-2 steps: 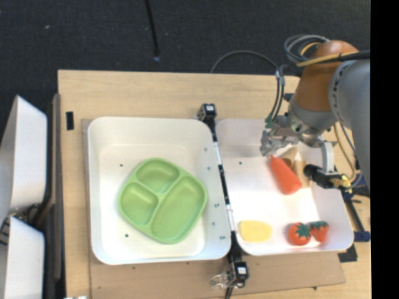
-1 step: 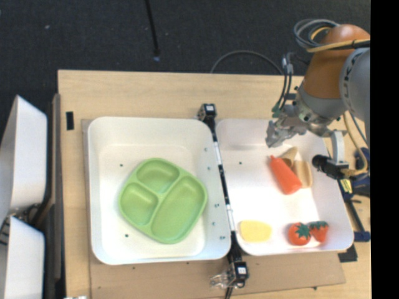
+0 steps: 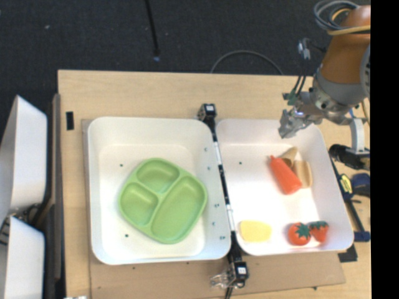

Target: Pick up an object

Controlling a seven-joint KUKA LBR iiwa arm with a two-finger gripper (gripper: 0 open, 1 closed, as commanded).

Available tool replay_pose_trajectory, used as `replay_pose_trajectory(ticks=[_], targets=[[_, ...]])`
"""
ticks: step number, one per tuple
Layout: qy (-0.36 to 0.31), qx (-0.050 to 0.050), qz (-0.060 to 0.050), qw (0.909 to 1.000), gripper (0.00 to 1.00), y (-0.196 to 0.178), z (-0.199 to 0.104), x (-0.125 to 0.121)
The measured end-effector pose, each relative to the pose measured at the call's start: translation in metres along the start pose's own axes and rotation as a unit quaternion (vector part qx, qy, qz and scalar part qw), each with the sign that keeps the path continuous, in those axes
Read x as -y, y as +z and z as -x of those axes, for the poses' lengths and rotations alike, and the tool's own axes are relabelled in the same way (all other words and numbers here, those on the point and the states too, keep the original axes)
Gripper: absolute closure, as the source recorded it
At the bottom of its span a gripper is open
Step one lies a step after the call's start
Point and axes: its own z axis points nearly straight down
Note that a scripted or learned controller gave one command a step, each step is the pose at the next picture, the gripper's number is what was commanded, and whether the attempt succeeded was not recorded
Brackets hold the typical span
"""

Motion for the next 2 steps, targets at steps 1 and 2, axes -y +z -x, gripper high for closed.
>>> replay_pose_trajectory(ticks=[1,2], targets=[[-0.001,-0.001,-0.001,1.0,1.0,-0.014,0.001,-0.001],[-0.005,-0.001,-0.003,1.0,1.0,-0.01,-0.053,0.0]])
